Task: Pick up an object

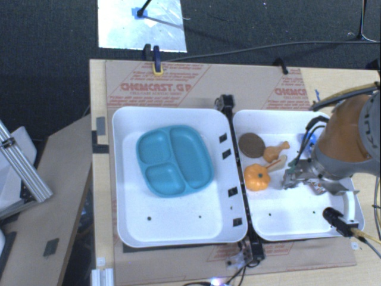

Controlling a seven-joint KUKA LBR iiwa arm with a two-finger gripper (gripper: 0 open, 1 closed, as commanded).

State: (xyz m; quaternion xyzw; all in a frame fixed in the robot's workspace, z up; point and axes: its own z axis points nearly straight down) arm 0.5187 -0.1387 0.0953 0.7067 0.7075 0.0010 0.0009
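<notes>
Bench: tan board printed with red lettering, bearing two shallow white bins side by side; it spans the middle of the camera view.
Left bin: white and square, with small dark specks on its floor; it lies at 9 o'clock from the right bin, and the two rims meet along a dark central seam.
Right bin: white; it holds three small objects in its 9 to 11 o'clock sector, near the shared seam.
Arm: grey body with an orange band above the wrist; it enters from 3 o'clock and overhangs the right bin's 3 o'clock side.
Blue plate: turquoise, divided into three compartments, lying flat at the centre of the left bin.
Gripper: metallic, low over the right bin just past centre, pointing toward 9 o'clock. Whether its pincer stands wide or narrow cannot be told, and no object is seen within it.
Brown disc: flat and round, at 11 o'clock in the right bin.
Orange pumpkin: round toy at 9 o'clock from the gripper, near it; contact cannot be told.
Tan drumstick: pale toy at 3 o'clock from the disc and 1 o'clock from the pumpkin, just beside both.
</notes>
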